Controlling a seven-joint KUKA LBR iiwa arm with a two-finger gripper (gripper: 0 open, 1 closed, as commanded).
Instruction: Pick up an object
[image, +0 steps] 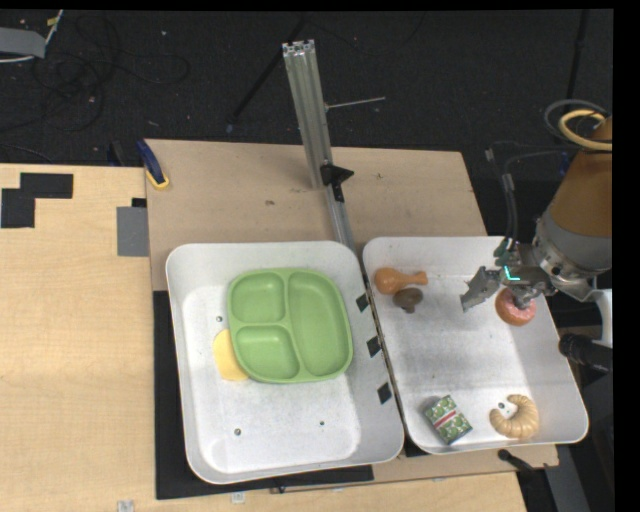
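One claw (505, 288) hangs over the upper right corner of the right bin (450, 385), its dark fingers spread fairly wide, and nothing sits between them. A pink, donut-like ring (519, 308) lies just beside and below the claw, close to one fingertip; whether they touch I cannot tell. Farther from the claw, toward the bin's upper left, rests an orange drumstick-shaped toy (398, 279) with a small brown lump (408, 298) against it. Well away, near the bin's lower edge, sit a green patterned packet (446, 419) and a tan croissant (515, 416). Beyond the right bin, the left bin (280, 430) carries a green divided plate (290, 325) that covers most of a yellow thing (226, 357), so its shape is unclear.

Nothing is lifted yet. By my reading, the pick is at the approach stage, with closing and raising left to do. The arm is partly cut off by the frame's right side.
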